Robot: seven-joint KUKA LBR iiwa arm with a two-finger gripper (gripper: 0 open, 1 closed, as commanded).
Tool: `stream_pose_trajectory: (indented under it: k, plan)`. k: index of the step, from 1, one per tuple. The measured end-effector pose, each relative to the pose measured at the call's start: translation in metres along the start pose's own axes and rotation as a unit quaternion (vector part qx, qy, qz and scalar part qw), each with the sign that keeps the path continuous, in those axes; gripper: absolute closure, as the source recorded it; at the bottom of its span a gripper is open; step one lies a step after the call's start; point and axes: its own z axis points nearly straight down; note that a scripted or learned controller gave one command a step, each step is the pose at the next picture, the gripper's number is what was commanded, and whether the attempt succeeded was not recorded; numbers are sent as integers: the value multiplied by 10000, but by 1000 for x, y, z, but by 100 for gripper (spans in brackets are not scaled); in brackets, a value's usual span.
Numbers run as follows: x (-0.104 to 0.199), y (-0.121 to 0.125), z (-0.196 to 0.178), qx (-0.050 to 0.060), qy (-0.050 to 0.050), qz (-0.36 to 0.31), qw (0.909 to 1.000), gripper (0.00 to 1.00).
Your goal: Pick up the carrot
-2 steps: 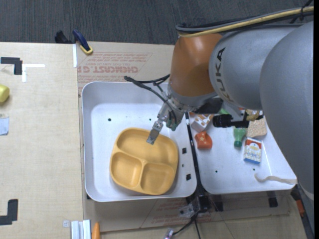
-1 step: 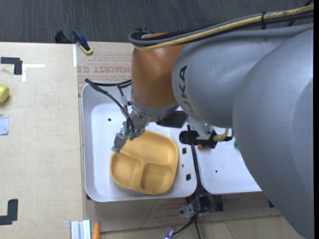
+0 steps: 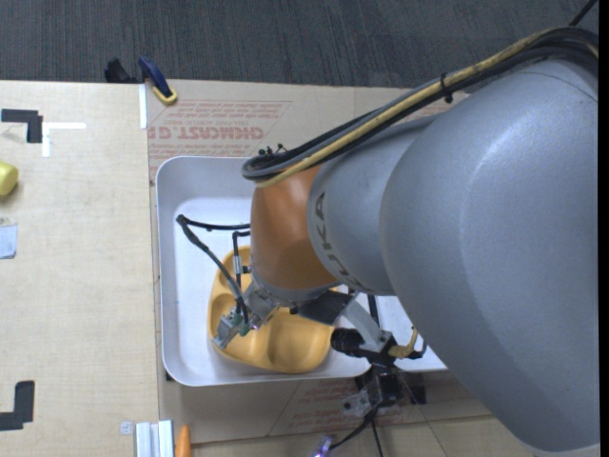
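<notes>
a small yellow thing [image 3: 6, 179] lay on the bench [image 3: 76, 303], well left of the white bin [image 3: 176, 284]. inside the bin a yellow-orange object [image 3: 285, 346], perhaps the carrot, sat under the arm [image 3: 457, 227]; the hand's state i cannot tell.

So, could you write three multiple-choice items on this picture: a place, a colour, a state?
1. Where is the small yellow object? A in the bin; B on the bench, left edge; C on the arm.
2. The clip at the top is mostly: A blue; B red; C green.
3. The arm is: A folded away; B reaching down into the white bin; C lying flat on the bench.
B, it lies on bare wood; A, its handle is blue; B, its orange band hangs over the bin's yellow-orange item.
</notes>
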Motion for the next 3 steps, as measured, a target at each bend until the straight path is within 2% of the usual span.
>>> stream_pose_trajectory:
  k: [1, 2, 3]
  plan:
    - [-6, 0, -8, -27, -57, 36, 10000, 100]
    - [11, 6, -63, 6, 1, 680, 9977, 100]
    - [0, 3, -5, -97, -16, 474, 9988, 100]
